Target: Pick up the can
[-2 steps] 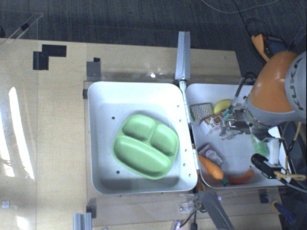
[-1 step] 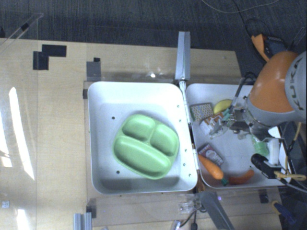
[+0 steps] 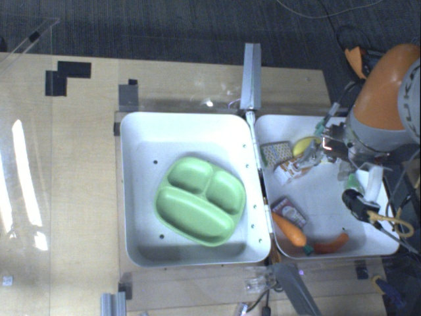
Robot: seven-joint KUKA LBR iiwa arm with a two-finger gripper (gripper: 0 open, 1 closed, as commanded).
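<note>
Claw (image 3: 314,155) hangs at the upper middle of the right bin (image 3: 329,199), low over a cluster of small things; whether it is wide, narrow or holding anything cannot be told, since the arm (image 3: 385,104) above it, grey with an orange band, covers most of it. Just left of the claw lies the can (image 3: 277,153), a small patterned cylinder on its side near the bin's upper left corner; a yellow piece (image 3: 302,147) sits beside it, touching or nearly so; a pale crumpled item (image 3: 293,168) lies just below, too blurred to name. Lower in the same bin, a dark packet (image 3: 289,211) rests near the left wall; an orange carrot (image 3: 289,230) lies just under it; a reddish sausage shape (image 3: 331,243) lies along the bottom wall. Cables and dark hardware hide the bin's right side. Across the divider, the left bin (image 3: 138,176) holds 1 green tray (image 3: 200,199) with 3 compartments, tilted.
</note>
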